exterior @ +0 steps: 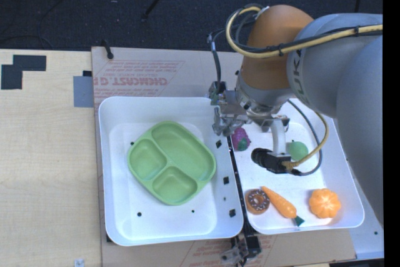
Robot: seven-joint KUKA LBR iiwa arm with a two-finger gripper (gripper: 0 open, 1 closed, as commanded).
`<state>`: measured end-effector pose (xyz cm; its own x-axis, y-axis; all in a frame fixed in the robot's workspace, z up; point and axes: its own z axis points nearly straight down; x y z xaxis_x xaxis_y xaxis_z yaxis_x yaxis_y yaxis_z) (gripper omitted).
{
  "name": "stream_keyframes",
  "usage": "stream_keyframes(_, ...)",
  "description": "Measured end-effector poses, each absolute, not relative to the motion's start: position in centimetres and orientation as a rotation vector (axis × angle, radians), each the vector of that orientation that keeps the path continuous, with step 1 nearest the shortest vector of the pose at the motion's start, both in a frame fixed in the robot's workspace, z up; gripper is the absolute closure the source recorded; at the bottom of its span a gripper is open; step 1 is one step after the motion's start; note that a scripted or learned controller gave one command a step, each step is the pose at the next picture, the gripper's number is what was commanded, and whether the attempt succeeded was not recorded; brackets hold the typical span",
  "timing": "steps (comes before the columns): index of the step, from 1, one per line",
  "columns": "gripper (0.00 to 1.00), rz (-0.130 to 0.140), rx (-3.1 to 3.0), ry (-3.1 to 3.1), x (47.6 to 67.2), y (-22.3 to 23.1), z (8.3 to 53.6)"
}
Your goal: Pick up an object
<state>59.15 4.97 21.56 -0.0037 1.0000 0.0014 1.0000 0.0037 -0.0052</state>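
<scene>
You had the arm [275, 53] reaching in from the right, its orange band over the far part of the right bin [340, 162]. The gripper [226, 127] hung at that bin's left side, close to the divide between the two bins. From this slant you could not tell whether the pincer stood wide or narrow, and nothing was seen held in it. Just beside it on the right lay a small purple toy [241, 137], partly tucked under the wrist. A green ball [299, 150] sat further right, behind the looping cable. Along the near edge of the same bin you had a chocolate doughnut [257, 201], a carrot [279, 202] lying aslant next to it, and an orange fruit [324, 203] set apart toward the right corner. In the left bin [107, 166] a green divided plate [172, 162] lay flat, tilted diagonally, well apart from the gripper. Both bins rested on a sheet of printed cardboard [144, 75]
</scene>
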Motion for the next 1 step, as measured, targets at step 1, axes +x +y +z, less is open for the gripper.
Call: stream_keyframes(1,1.0,0.006,-2.213,-2.222,57.13,10.15,21.37)
